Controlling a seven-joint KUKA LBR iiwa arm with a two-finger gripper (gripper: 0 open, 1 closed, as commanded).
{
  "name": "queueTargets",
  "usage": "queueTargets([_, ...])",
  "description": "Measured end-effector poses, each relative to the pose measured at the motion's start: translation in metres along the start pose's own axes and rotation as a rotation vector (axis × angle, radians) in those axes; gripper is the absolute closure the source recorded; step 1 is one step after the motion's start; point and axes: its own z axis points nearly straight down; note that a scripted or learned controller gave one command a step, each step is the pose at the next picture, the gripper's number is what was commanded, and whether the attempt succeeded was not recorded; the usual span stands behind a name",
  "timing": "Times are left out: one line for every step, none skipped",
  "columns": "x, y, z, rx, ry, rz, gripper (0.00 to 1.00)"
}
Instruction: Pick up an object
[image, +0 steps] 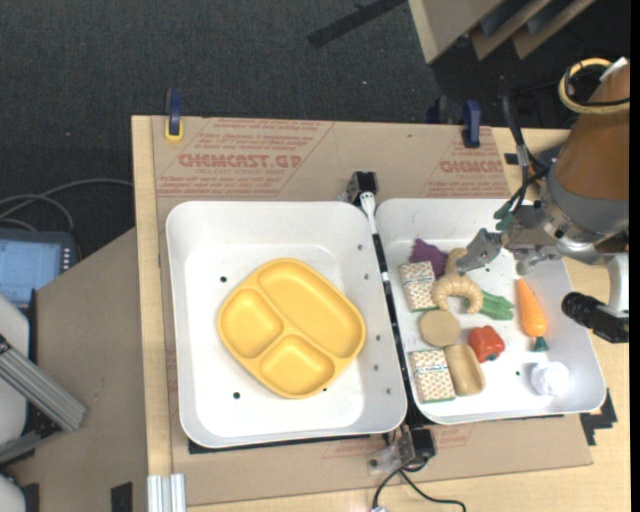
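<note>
My gripper (507, 256) hangs over the back of the right bin (575, 392). It is open, and bare bin floor shows between its fingers. Its left finger (482, 249) is just above a tan croissant (458, 291). An orange carrot (531, 307) lies just below and right of the gripper. Near them lie a purple piece (428, 253), a green piece (496, 304), a red pepper (486, 342), a round brown cookie (439, 327), a tan roll (463, 368), two cracker packets (418, 285) (432, 375) and a small white object (548, 379).
The left bin (190, 330) bears a yellow divided plate (290, 327). A black rail (381, 270) runs between the bins. The arm with its orange band (598, 150) comes in over the right bin's back right corner. A black part (594, 315) juts in at the right rim.
</note>
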Motion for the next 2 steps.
queueTargets([-0.049,0.014,0.070,0.001,0.000,0.001,0.00])
queueTargets([-0.038,-0.056,0.148,0.008,0.003,0.002,0.00])
